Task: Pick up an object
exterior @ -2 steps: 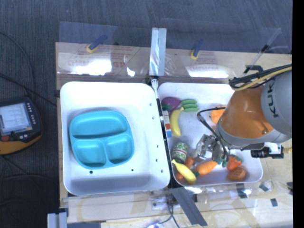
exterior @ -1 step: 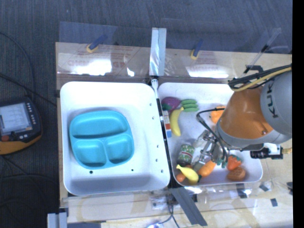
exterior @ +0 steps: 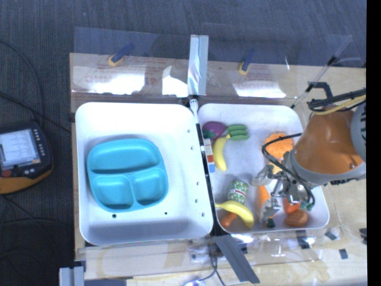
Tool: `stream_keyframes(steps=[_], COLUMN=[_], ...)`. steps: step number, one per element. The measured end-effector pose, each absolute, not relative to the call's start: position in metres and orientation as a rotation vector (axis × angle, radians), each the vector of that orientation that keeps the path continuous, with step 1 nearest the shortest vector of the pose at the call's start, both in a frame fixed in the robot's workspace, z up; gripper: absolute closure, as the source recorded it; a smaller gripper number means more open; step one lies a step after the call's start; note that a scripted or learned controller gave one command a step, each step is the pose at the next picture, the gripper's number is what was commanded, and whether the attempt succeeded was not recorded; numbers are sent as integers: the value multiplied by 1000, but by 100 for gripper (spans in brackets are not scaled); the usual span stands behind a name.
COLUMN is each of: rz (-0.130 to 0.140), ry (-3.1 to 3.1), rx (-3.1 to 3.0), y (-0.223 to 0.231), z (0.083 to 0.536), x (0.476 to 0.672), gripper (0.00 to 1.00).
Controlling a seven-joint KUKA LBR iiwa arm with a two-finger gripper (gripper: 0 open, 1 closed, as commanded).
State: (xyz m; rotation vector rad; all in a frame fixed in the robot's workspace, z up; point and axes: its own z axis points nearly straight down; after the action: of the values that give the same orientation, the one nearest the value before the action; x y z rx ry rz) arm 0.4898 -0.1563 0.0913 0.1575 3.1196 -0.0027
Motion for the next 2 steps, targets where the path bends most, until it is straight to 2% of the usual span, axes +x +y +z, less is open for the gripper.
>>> stream_keyframes(steps=[1, 2], rz=[-5, -6], ry=[3119, 3116], rx=[146, 144], y=[-101, -101], z=[91, 102], x=[490, 492], gripper=[0, 100])
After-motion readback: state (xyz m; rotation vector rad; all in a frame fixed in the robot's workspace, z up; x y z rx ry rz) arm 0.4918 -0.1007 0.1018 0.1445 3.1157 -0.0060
